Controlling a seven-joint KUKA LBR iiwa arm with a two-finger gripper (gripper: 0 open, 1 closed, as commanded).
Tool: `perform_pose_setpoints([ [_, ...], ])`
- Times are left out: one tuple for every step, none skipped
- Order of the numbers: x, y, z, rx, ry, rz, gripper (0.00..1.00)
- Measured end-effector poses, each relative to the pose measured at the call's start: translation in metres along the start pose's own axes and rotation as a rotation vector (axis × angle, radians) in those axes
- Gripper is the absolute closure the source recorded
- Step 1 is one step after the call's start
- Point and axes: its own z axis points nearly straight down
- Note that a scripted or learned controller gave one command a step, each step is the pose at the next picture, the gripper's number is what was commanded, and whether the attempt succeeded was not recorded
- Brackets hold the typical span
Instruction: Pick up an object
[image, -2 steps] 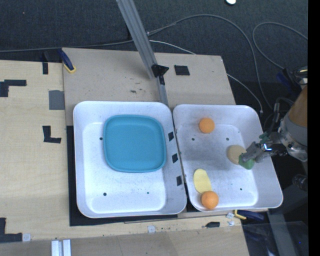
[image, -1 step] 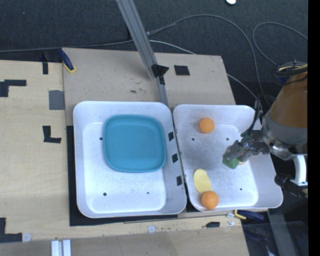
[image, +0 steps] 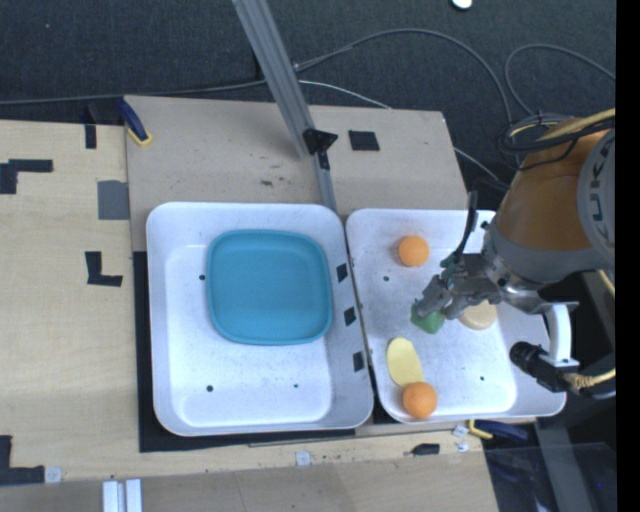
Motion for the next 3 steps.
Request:
perform_pose_setpoints([
  [0.053, -0.002, -0.008, 0.0, 0.0, 0.001, 1.0],
  [0.108, -0.002, -0.015, 0.0, 0.0, 0.0, 1.0],
  [0.153, 0.0, -0.016, 0.001, -0.001, 0.001, 1.0],
])
